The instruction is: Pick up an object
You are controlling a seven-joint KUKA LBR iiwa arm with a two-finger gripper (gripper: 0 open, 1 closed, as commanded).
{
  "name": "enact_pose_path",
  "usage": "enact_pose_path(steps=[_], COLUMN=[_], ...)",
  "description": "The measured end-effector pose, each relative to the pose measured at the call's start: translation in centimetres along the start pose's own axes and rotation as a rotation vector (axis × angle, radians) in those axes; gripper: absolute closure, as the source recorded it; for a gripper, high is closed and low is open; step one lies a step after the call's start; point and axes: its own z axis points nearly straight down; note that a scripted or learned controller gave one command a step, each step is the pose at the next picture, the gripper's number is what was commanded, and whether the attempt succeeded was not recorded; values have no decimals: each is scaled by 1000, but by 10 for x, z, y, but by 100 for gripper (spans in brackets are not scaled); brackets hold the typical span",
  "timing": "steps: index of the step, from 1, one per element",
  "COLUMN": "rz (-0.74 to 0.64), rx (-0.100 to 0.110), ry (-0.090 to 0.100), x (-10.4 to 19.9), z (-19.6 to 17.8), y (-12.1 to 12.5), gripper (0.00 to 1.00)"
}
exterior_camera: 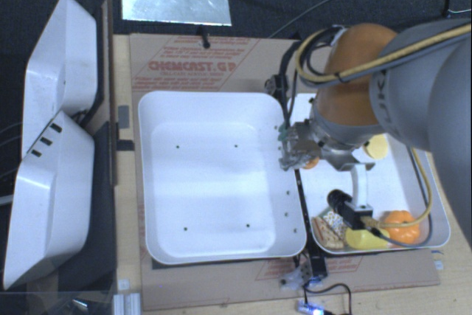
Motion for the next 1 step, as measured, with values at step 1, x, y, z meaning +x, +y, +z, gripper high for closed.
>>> enact_pose_path(steps=[1], rz=[-1], rx=[0], ry=[0], x=[54], z=[-12], y=[13], gripper=[100])
